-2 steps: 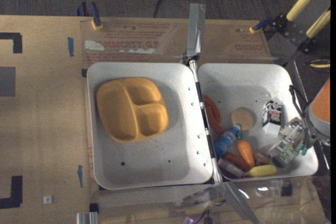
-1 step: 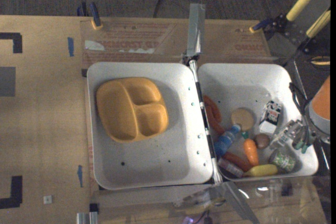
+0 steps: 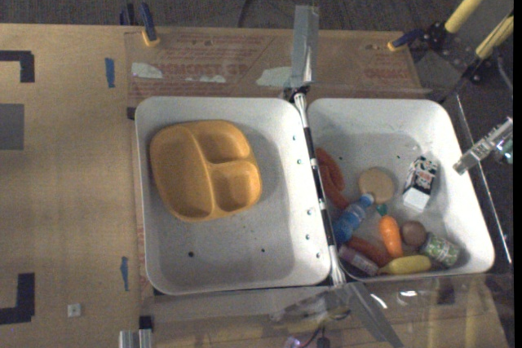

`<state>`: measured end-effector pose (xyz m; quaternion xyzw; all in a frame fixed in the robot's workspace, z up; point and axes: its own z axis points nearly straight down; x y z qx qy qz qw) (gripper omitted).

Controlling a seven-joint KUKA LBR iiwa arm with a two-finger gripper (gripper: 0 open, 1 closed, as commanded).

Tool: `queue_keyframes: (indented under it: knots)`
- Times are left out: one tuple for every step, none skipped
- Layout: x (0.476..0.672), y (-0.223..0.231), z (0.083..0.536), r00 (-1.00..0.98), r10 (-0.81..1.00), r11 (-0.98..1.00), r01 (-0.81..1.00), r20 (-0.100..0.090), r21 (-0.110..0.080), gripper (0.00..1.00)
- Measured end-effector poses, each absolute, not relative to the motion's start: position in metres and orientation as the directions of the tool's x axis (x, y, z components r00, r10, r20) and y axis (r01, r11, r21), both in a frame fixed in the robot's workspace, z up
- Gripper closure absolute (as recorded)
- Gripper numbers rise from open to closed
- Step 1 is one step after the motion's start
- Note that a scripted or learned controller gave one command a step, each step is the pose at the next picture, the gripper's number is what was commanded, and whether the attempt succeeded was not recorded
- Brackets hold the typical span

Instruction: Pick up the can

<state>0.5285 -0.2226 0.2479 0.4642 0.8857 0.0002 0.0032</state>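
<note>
The can [image 3: 441, 250], small with a green label, lies on its side in the near right corner of the right bin [image 3: 367, 122]. It rests beside a brown round item [image 3: 413, 232] and a yellow banana [image 3: 405, 265]. A silvery part of my gripper [image 3: 486, 148] pokes in at the right edge of the camera view, over the right bin's right rim. It is well behind the can and apart from it.
The right bin also holds a carrot [image 3: 390, 236], a blue bottle [image 3: 352, 216], a small milk carton [image 3: 420, 179], a tan disc [image 3: 377, 182] and a sausage [image 3: 330, 175]. An orange divided plate [image 3: 205, 169] lies in the left bin [image 3: 245, 265].
</note>
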Motion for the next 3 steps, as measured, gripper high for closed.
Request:
queue_keyframes:
  knots:
    - [0.537, -0.171, 0.195, -0.529, 0.848, 0.529, 0.848, -0.002, 0.002, 1.00]
    - [0.515, -0.224, 0.233, -0.280, 0.960, 0.280, 0.960, -0.004, 0.004, 1.00]
    - [0.530, -0.222, 0.277, -0.291, 0.957, 0.291, 0.957, -0.004, 0.004, 1.00]
